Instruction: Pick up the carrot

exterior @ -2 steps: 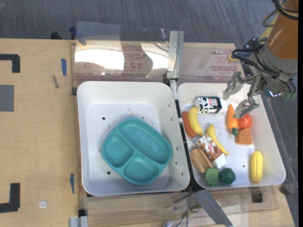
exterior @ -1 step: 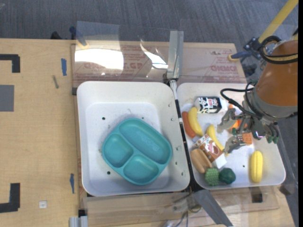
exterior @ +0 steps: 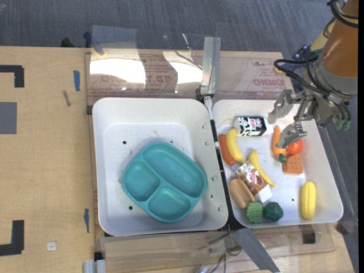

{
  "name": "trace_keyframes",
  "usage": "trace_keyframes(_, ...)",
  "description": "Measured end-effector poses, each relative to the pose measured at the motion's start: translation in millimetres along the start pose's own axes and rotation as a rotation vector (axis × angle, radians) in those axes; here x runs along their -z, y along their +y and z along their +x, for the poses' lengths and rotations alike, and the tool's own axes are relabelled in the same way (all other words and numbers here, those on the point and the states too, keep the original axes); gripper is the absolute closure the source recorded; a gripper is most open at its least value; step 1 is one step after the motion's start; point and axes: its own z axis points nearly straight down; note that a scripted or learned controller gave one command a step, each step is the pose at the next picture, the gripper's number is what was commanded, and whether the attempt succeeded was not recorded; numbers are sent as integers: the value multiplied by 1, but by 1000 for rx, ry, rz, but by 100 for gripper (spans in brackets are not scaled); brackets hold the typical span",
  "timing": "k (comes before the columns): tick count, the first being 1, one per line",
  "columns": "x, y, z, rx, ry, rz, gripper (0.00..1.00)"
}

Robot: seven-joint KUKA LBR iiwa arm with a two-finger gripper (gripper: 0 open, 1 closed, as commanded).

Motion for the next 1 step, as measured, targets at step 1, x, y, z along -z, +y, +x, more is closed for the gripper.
trace_keyframes(1, -101, -9, 66, 94, 23, -5, 100)
